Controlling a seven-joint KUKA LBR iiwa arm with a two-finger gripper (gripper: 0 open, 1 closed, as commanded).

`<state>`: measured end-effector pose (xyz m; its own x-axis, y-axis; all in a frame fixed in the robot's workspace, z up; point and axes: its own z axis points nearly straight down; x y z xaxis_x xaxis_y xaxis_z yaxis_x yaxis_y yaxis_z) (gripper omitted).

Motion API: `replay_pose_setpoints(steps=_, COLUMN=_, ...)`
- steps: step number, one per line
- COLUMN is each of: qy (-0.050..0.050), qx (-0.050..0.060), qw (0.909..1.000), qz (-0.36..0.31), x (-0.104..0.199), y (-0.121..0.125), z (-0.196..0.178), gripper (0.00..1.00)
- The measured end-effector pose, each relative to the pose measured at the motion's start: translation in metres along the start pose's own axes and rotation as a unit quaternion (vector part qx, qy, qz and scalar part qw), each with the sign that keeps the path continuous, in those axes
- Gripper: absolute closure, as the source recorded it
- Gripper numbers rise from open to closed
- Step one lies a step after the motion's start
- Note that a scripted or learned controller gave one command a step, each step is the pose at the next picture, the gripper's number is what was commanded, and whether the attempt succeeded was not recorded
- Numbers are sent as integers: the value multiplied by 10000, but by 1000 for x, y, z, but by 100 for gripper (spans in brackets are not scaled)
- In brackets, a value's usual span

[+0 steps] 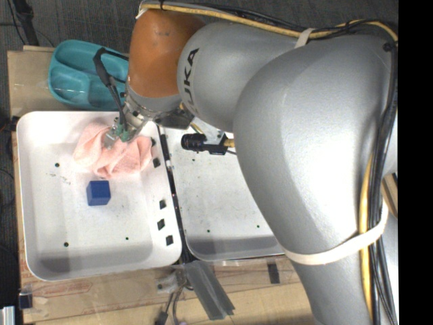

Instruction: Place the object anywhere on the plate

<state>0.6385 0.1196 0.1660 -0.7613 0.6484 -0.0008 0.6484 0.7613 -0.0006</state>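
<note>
A crumpled pink cloth (111,153) lies in the far part of the left bin (40,202). My gripper (120,133) comes down from the orange wrist band and its tip rests on the cloth's upper edge, near the bin's far wall. A small blue cube (99,193) sits on the bin floor just in front of the cloth, apart from the gripper. A teal plate-like dish (76,76) lies beyond the left bin's far edge, up and to the left of the gripper.
The arm's large grey body covers most of the right bin (213,215). A dark divider (170,188) with small black clips runs between the two bins. Wooden bench edge (101,286) shows along the front.
</note>
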Motion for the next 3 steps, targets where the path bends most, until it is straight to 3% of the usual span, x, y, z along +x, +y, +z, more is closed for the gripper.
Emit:
replay_pose_setpoints(steps=1, qy=-4, qx=-8, qw=9998, qz=179, x=85, y=9, z=-77, gripper=100)
replay_pose_setpoints(steps=2, qy=15, qx=22, qw=9860, qz=1669, x=85, y=49, z=39, gripper=100)
replay_pose_setpoints(steps=3, qy=5, qx=2, qw=9942, qz=1077, x=53, y=55, z=6, gripper=100)
